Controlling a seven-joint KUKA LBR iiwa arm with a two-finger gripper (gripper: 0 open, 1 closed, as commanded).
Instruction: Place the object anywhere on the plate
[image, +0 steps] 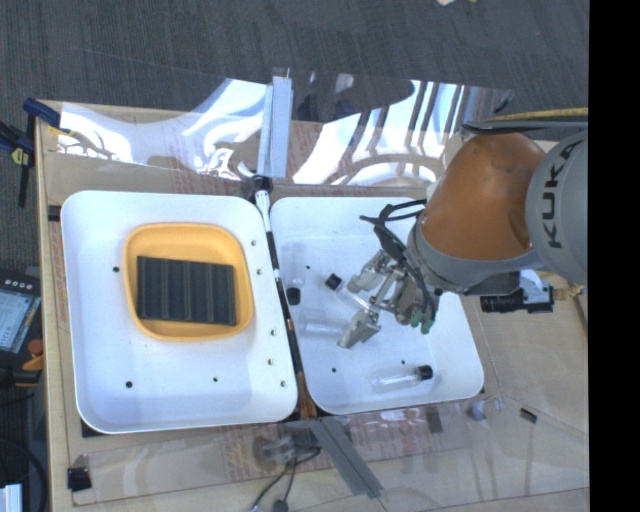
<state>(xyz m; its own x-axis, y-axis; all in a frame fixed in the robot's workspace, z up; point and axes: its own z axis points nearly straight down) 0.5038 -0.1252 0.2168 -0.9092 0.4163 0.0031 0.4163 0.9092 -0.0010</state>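
Right of the plate (186, 246), across the divider between the two bins, your arm (487, 208) is reaching down into the right bin (455, 345). The gripper (358, 303) is hanging low over the bin floor with its fingers (356, 331) standing apart and nothing showing between them.

The task's likely objects are all lying right of the plate in that same bin. A capped vial (402, 378) is sitting farthest from the plate, near the bin's front corner. A small black piece (333, 282) is lying closer, just beside the gripper. Another black piece (293, 295) is resting nearest the plate, close to the divider. None of them is on the plate yet.

You are probably watching a pick attempt, and the risks are plain. The pieces are small, and the vial looks clear and round, so it could roll from a closing grip. The black piece beside the gripper could be nudged away instead of being caught. A weak hold could also drop its load at the divider before reaching the plate.
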